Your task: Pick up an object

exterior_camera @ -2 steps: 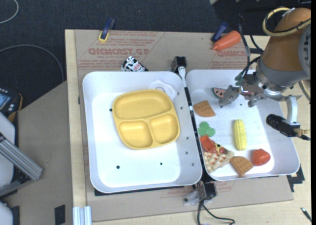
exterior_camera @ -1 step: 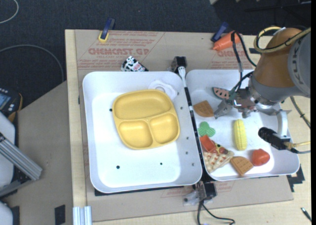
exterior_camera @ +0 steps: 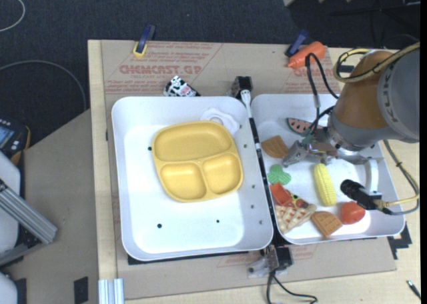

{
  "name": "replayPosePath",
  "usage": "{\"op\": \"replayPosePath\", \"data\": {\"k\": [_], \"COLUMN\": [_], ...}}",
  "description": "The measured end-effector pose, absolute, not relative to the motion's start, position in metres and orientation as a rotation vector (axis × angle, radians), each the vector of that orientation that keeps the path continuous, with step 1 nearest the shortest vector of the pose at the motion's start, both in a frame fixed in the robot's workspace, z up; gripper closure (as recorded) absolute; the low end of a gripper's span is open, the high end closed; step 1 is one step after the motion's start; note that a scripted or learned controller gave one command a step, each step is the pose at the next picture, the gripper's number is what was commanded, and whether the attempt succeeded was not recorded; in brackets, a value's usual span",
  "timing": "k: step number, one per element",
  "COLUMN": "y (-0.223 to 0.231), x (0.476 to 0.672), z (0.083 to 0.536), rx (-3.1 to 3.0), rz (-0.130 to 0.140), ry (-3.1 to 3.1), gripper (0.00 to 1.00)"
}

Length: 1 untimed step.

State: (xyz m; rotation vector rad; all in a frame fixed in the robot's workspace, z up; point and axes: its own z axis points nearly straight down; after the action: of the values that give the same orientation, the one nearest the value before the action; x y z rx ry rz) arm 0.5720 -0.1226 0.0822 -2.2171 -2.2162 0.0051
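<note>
— Corn cob (exterior_camera: pixel 325 185), maybe, is what it will pick; it lies just below the pincer (exterior_camera: pixel 298 154), in the right bin (exterior_camera: pixel 393 229).

— And the pincer, does it grasp something?

— No. I see its two grey fingers (exterior_camera: pixel 291 157) spread apart, with nothing between them. It hangs low over the bin floor, between the brown cookie (exterior_camera: pixel 274 146) on its upper left and the corn.

— What can go wrong?

— I think the toys are too crowded. The green piece (exterior_camera: pixel 279 176) is just under the fingers, and the watermelon slice (exterior_camera: pixel 297 125) is near above them. If the fingers come down a little off, they may push one toy against another, or catch two at once. The corn is round and smooth, so I judge it may roll away when it is pinched.

— And the yellow plate (exterior_camera: pixel 196 160)?

— It is well apart, to the left, in the other bin (exterior_camera: pixel 133 189).
</note>
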Motion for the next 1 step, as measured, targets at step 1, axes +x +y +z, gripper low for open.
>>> {"op": "replayPosePath", "data": {"k": [1], "y": [-0.1231], "x": [0.5736], "z": [0.0953], "rx": [-2.223], "rz": [0.000], "ry": [-2.220], "gripper": [1.00]}}
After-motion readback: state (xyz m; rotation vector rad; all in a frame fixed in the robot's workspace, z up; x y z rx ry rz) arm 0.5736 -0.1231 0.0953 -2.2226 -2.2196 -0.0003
